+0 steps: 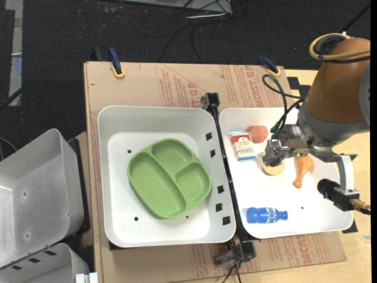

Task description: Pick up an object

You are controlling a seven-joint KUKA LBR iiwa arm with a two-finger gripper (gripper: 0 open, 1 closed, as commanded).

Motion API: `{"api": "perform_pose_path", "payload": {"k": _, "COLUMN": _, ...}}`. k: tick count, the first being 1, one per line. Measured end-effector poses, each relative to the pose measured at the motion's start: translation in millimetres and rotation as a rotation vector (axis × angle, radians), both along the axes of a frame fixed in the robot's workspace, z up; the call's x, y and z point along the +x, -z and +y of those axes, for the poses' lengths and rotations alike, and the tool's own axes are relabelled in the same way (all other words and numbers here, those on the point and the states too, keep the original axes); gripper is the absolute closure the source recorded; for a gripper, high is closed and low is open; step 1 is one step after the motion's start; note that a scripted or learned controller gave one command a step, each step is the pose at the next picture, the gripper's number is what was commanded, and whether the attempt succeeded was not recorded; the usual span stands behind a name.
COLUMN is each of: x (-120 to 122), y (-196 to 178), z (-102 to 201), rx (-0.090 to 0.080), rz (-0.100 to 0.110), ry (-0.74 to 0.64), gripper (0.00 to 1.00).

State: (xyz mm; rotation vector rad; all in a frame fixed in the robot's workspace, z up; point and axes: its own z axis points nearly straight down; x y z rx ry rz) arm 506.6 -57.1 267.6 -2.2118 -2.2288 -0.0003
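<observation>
Two bins: side by side on the table point(147, 84), left bin point(112, 128) with a green tray point(169, 177), right bin point(318, 217) with the loose items.
Bottle point(266, 215): nearest item, lying flat near the right bin's near rim, long axis left to right, cap end pointing right, well apart from the hand.
Drumstick point(302, 170): orange toy, tilted, thin end pointing near and left, fat end far and right, just right of the hand.
Disc point(273, 168): pale round piece, directly under the hand point(273, 155), no clear long axis; likely target, in my judgement.
Hand state: cannot tell whether it is open or closed, or whether it grips anything.
Box point(242, 145): small carton, left of the hand, long axis running near to far.
Ball point(258, 134): reddish, farthest item, touching or just beside the box.
Risk one: the low, flat disc may slip out of a pinch and stay in the bin.
Risk two: crowding; the drumstick or box could be nudged or caught instead.
</observation>
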Motion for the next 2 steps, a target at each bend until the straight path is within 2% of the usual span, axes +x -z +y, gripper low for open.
{"api": "perform_pose_path", "payload": {"k": 1, "x": -5.1, "y": 2.0, "z": 58.2, "rx": 0.0, "rz": 0.0, "ry": -0.001, "gripper": 1.0}}
{"api": "perform_pose_path", "payload": {"k": 2, "x": 0.8, "y": 8.2, "z": 112.3, "rx": 0.0, "rz": 0.0, "ry": -0.001, "gripper": 1.0}}
